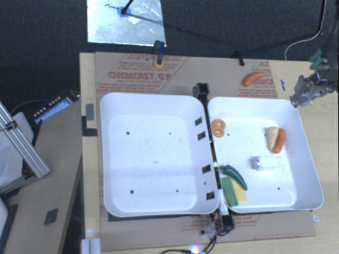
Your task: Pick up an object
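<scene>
Orange and tan, a hot dog in a bun (275, 139) lies in the right bin (304, 157), near that bin's right wall and well below the gripper. Just below and left of it a small white and grey block (263, 163) is seen on the bin floor. A green chilli pepper (234, 175) rests near the bin's left wall, its lower end touching a green and yellow sponge-like piece (232, 191) that lies against the front left corner. An orange pretzel (217, 127) sits higher up beside the same wall. The left bin (114, 142) adjoins the right one along a row of dark clips. A loose orange sausage (253, 79) lies on the cardboard sheet (175, 73) behind the right bin. The gripper (303, 97) is seen at the far right edge, above the bin's back right corner, with nothing visibly held; how far it is open cannot be told.
</scene>
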Controlling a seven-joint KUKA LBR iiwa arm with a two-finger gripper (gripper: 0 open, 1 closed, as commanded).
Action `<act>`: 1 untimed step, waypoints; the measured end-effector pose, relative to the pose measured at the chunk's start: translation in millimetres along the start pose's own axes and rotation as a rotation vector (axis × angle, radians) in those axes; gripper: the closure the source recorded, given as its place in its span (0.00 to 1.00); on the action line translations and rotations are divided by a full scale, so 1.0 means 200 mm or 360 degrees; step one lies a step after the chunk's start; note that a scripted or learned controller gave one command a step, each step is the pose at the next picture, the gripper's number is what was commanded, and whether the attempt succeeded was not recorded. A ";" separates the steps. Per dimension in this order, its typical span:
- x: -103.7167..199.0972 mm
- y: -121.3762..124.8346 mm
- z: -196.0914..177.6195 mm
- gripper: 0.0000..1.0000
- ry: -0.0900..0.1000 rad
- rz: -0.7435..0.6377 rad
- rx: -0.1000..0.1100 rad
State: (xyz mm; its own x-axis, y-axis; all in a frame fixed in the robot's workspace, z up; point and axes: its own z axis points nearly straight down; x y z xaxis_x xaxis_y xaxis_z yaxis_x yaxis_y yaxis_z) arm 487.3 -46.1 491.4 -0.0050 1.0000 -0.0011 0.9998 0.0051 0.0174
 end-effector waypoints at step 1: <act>0.26 -0.01 0.42 1.00 0.0003 -0.0005 0.0032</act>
State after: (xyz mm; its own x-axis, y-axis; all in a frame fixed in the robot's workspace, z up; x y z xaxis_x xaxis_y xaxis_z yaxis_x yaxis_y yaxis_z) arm 487.4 5.7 407.6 -0.0084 1.0000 0.0009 1.0000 0.0084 -0.0028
